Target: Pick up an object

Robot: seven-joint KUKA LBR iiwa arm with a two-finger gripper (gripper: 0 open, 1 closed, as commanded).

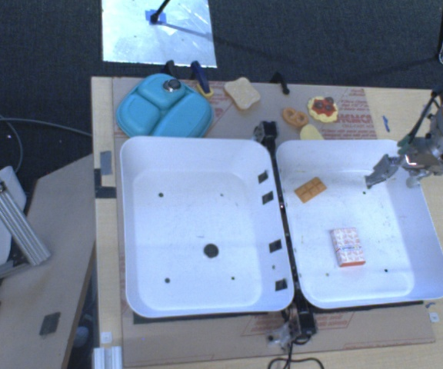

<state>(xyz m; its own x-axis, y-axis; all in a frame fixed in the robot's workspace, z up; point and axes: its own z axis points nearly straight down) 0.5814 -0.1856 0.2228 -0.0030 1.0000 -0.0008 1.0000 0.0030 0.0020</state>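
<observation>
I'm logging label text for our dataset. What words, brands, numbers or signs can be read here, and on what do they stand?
None can be read.
Red print on the cardboard sheet behind the right bin: too blurred to read.
Red pattern or print on the small box in the right bin: too small to read.
Blue mark on the cardboard near its right end: no legible characters.

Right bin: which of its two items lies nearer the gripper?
The orange cracker-like piece, in the right bin's far-left part, lies nearer the gripper. The red-and-white patterned box sits closer to the bin's near edge, farther from it.
</observation>
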